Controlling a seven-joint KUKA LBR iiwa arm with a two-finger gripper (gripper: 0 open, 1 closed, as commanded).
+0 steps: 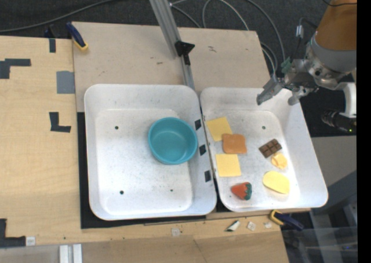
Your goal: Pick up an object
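My gripper (pixel 280 96) hangs over the far right corner of the right bin (pixel 301 140), its two fingers spread apart with nothing between them. In that bin lie a pale yellow square slice (pixel 218 128), an orange-brown toast piece (pixel 234 144), another yellow square slice (pixel 228 165), a brown chocolate piece (pixel 269 148), a small yellow piece (pixel 279 161), a yellow rounded piece (pixel 276 183) and a red strawberry (pixel 242 190). All of these lie nearer the camera than the gripper. A blue bowl (pixel 172 140) sits in the left bin (pixel 110 140).
A slanted metal pole (pixel 168 18) rises behind the bins, with cables trailing across the back. A blue and yellow clamp (pixel 76 36) lies at the bench's far left, another clamp (pixel 285 218) at the right bin's near edge. The wooden bench extends left.
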